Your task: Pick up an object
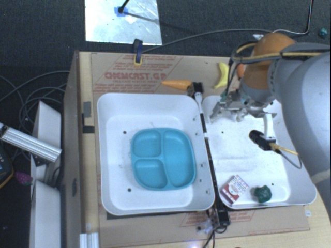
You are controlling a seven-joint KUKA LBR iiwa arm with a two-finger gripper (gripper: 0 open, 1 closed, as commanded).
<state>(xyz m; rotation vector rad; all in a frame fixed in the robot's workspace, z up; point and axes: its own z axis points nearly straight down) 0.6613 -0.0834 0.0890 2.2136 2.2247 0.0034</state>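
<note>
My gripper (226, 109) hangs over the far left corner of the right bin (297, 190), under the grey arm with its orange band (269, 48). A red and white packet (234, 188) lies at that bin's near edge, with a small green object (262, 192) just to its right. Both are well away from the gripper. A yellow banana (222, 75) and an orange carrot (177, 85) lie on the board beyond the bins, the banana just behind the gripper. Nothing shows in the gripper's grasp.
The left bin (111, 154) holds a blue divided plate (163, 157). A black connector with a yellow cable (261, 139) hangs from the arm over the right bin. A black divider (205, 133) runs between the bins. A clamp (137, 50) sits at the board's far edge.
</note>
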